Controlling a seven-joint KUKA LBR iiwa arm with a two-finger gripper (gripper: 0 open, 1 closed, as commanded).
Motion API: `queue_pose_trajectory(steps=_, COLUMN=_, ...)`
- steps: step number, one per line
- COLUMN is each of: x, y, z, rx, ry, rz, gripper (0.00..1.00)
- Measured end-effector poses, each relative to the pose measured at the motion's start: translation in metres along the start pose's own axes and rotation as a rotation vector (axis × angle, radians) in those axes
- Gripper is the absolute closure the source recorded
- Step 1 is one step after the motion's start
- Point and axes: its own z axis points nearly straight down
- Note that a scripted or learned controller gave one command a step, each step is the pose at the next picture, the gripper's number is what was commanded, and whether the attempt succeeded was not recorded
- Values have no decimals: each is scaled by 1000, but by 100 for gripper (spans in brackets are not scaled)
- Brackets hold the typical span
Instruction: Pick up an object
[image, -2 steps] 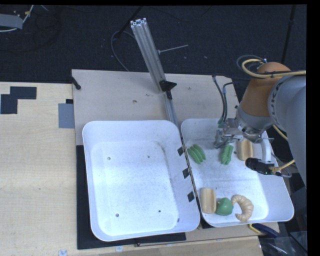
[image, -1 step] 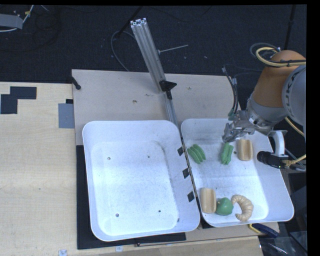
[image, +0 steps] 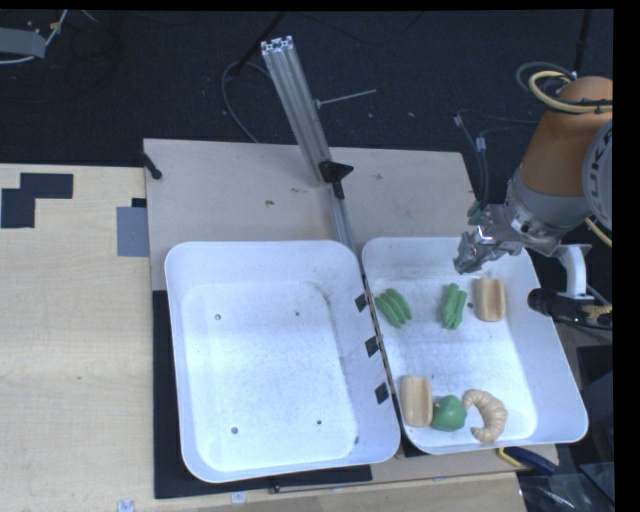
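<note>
**Ana:** What is in the right bin (image: 560, 400)?

**Ben:** Toy food. A tan bun (image: 489, 299) lies near the far side of the right bin. A green bumpy pickle (image: 453, 306) sits just beside it. A ridged green pepper (image: 393, 307) is near the wall shared with the left bin (image: 260, 360). At the near side of the right bin are a tan bread piece (image: 415, 400), a round green thing (image: 450, 413) and a curled croissant (image: 487, 414), all close together.

**Ana:** And the gripper (image: 478, 248)?

**Ben:** It hangs over the far part of the right bin, near the bun. Nothing is in it. I cannot tell if it is apart or together.

**Ana:** What is around?

**Ben:** The bins are white and speckled, on a pale wooden bench (image: 70, 340). A shiny metal bar (image: 305, 130) leans behind the right bin. The floor is dark.
</note>
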Motion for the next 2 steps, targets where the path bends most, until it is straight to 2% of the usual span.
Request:
queue_pose_trajectory(steps=1, x=-1, y=0, z=-24, rx=2, ry=0, rz=0, gripper=100)
queue_pose_trajectory(steps=2, x=45, y=4, z=-32, rx=3, ry=2, rz=-3, gripper=100)
